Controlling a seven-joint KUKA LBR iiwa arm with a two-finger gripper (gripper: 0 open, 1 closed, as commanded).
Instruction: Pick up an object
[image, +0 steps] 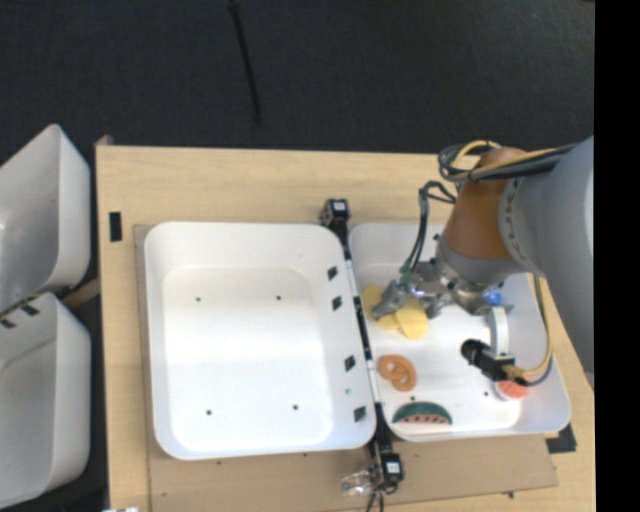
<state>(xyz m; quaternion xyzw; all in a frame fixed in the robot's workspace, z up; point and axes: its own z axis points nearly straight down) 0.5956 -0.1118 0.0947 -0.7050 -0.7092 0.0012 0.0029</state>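
My gripper (393, 303) is low in the right bin (530, 420), near its left wall, and the grey arm comes in from the right. A yellow piece (412, 323) lies right under and beside the gripper's tip. A second yellow bit (372, 296) shows just to its left. The gripper partly covers both, and I cannot make out whether either one is held. An orange pretzel-like ring (397, 372) lies in front of the gripper. A watermelon slice (422, 412) lies at the bin's front edge.
A small red thing (513, 390) lies at the right bin's front right, and a blue thing (492, 296) peeks out under the wrist. The left bin (160, 300) stands alongside, with a clipped divider wall (355, 320) between the two.
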